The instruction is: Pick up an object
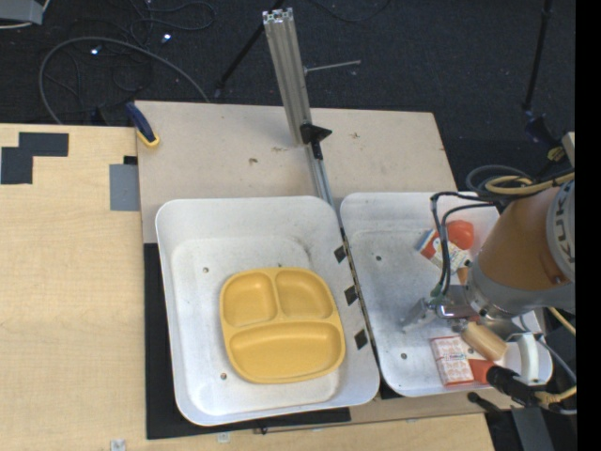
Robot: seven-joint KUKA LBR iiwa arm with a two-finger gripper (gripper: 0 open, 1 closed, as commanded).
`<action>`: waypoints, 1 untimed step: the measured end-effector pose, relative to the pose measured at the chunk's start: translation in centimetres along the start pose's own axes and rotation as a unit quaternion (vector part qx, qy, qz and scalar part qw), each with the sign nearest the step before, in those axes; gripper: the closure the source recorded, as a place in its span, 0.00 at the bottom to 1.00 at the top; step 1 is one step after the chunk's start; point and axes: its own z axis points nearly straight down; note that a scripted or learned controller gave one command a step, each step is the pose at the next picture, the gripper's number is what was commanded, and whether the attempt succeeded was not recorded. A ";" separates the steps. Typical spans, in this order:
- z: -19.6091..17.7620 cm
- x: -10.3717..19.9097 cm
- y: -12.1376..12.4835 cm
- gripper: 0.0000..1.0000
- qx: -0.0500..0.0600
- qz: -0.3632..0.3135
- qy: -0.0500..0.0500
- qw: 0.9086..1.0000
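My gripper (432,310) hangs low over the middle of the right bin (390,242), below the arm's orange band (521,238). Just right of it and toward the front lies a tan cylinder (485,339), with a red-and-white card (451,360) beside it at the bin's front edge. An orange-and-white object (456,234) sits behind the gripper near the back right, partly hidden by the arm. A yellow divided plate (281,324) lies in the left bin (188,242). I see nothing lifted off the bin floor.
A metal post (291,73) rises behind the bins. White and red objects (521,357) crowd the right bin's front right corner. Cables (498,181) loop near the arm. A wooden table (66,289) lies to the left.
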 end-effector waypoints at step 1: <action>-1.3 0.1 0.3 1.00 -0.003 0.001 0.002 1.000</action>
